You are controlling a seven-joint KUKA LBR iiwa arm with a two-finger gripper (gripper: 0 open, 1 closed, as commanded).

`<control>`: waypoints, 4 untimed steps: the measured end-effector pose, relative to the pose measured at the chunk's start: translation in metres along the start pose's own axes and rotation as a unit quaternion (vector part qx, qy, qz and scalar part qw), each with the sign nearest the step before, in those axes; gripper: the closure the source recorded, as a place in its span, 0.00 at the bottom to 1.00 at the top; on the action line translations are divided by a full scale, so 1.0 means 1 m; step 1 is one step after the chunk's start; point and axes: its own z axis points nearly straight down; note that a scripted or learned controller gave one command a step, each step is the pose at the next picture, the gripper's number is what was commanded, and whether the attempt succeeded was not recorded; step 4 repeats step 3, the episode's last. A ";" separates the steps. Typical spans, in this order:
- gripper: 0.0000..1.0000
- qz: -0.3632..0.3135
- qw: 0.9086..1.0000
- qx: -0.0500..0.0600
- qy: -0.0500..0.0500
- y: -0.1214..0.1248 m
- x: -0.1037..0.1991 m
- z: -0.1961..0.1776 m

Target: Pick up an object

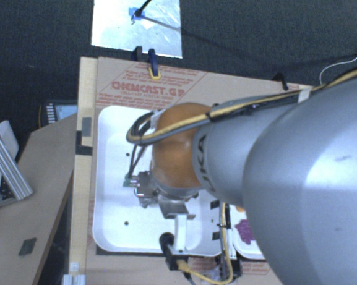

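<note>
A flat purple object (244, 232) lies partly hidden beneath the arm (288, 161).

Wooden bench (57, 178), printed cardboard sheet (171, 85), two white bins (111, 164) on it

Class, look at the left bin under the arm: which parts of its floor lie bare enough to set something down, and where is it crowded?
The left bin has bare white floor along its left wall and in its near-left corner, from the rim to the arm. Its middle and right are crowded: the wrist and cables hang over them. In the right bin a purple object lies beside the arm.
</note>
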 end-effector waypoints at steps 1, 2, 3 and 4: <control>1.00 -0.003 1.000 -0.009 0.005 0.005 0.023 -0.093; 1.00 -0.001 1.000 -0.001 0.001 0.000 0.023 -0.014; 0.00 -0.001 1.000 -0.004 0.002 0.002 0.023 -0.017; 0.00 -0.001 1.000 -0.004 0.002 0.002 0.023 -0.017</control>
